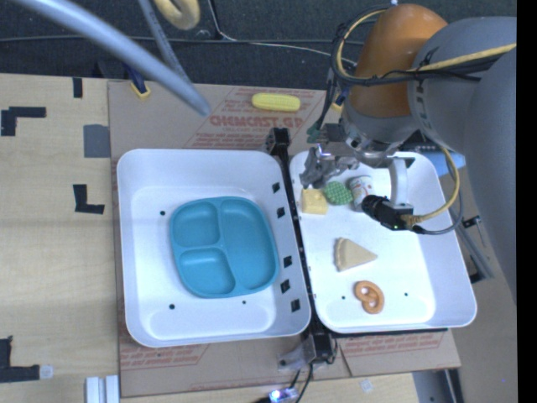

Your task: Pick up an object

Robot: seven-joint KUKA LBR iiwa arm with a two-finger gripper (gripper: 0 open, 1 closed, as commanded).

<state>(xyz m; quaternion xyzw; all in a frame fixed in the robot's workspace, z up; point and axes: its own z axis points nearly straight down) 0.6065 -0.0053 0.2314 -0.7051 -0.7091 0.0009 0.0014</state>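
My gripper [323,175] hangs low over the back left of the right bin [419,309], just above a small pale yellow cheese block [314,201] and a green round item [338,193]. A small white and red piece [361,188] lies beside the green one. Nearer the front lie a tan wedge [353,253] and a brown pretzel [369,296]. The arm's orange band [394,53] rises behind the gripper. I see nothing held between the fingers.
The left bin [143,183] holds a blue divided plate [223,245]. A yellow banana-shaped object [275,102] rests on the cardboard behind the bins. Black clips run along the divider [289,233] between the bins. A grey pole [109,32] crosses the upper left.
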